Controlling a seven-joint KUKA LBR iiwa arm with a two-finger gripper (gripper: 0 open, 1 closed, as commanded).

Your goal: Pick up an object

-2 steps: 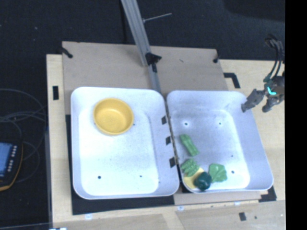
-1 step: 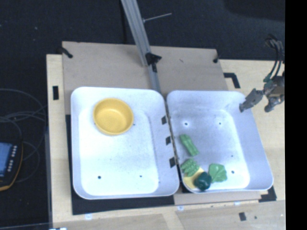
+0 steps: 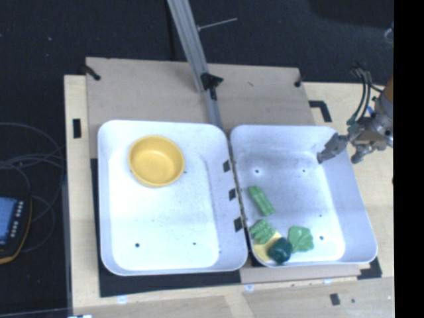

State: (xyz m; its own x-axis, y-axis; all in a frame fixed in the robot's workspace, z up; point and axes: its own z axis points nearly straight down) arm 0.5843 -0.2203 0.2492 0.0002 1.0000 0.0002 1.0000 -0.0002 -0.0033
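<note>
Green toys (image 3: 275,234) lie heaped in the bin (image 3: 344,184) corner well below our fingers (image 3: 329,150), which hang spread and empty at its rim, probably placed for a descent.

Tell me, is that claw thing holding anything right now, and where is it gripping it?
Nothing is held. The gripper hangs over the right bin's upper right corner with nothing between its fingers; the green toys lie apart from it near the bin's lower edge.

Open floor across the right bin (image 3: 291,158) upper half; green toys (image 3: 275,227) crowded along its near-left corner.
</note>
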